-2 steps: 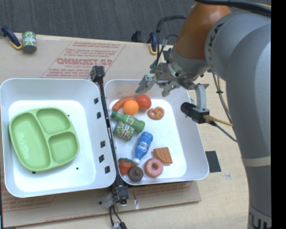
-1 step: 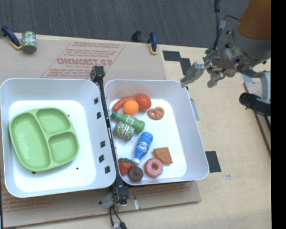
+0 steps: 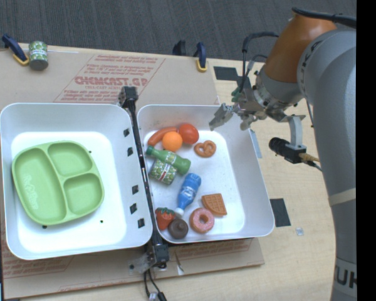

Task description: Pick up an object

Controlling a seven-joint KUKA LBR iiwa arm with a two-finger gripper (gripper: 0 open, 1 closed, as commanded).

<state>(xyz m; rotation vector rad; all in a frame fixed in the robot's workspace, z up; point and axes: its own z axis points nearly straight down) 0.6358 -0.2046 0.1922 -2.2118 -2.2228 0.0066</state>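
Observation:
The right bin (image 3: 254, 168) holds several toy foods: a carrot (image 3: 155, 136), an orange (image 3: 172, 142), a tomato (image 3: 188, 133), a pretzel (image 3: 205, 148), a green bottle (image 3: 170, 159), a green can (image 3: 162, 173), a blue bottle (image 3: 188, 191), a waffle (image 3: 214, 204), a pink donut (image 3: 202, 220), a chocolate donut (image 3: 178, 229) and a strawberry (image 3: 163, 217). My gripper (image 3: 234, 119) hangs over the bin's far right corner, above and to the right of the pretzel. Its two fingers are spread open with nothing between them.
The left bin (image 3: 12, 231) carries a green divided plate (image 3: 57, 180). A small green can (image 3: 38, 54) and a blue clamp (image 3: 14, 49) sit at the board's far left corner; two more clamps (image 3: 200, 56) stand at its far edge. The grey arm (image 3: 329, 105) fills the right side.

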